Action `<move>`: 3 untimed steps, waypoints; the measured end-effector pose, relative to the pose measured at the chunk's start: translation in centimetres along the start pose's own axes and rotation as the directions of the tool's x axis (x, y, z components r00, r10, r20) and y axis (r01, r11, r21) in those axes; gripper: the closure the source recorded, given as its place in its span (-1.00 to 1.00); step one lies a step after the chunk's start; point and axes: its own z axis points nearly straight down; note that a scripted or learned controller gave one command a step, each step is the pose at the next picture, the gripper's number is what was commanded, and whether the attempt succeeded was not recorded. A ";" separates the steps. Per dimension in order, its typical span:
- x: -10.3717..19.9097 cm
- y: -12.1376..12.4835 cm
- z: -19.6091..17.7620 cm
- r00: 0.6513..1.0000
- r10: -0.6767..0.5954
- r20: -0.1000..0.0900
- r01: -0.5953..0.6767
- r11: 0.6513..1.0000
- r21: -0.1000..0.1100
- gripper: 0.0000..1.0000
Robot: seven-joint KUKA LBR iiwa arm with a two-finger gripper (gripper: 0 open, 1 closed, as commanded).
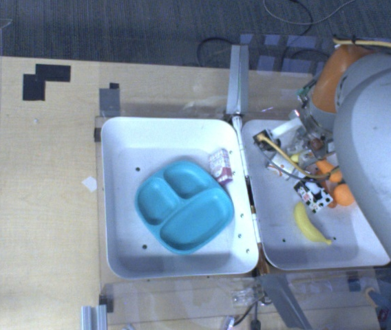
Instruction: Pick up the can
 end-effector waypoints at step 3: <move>0.2 -7.0 -16.7 0.989 -0.148 0.022 0.147 0.989 0.016 1.00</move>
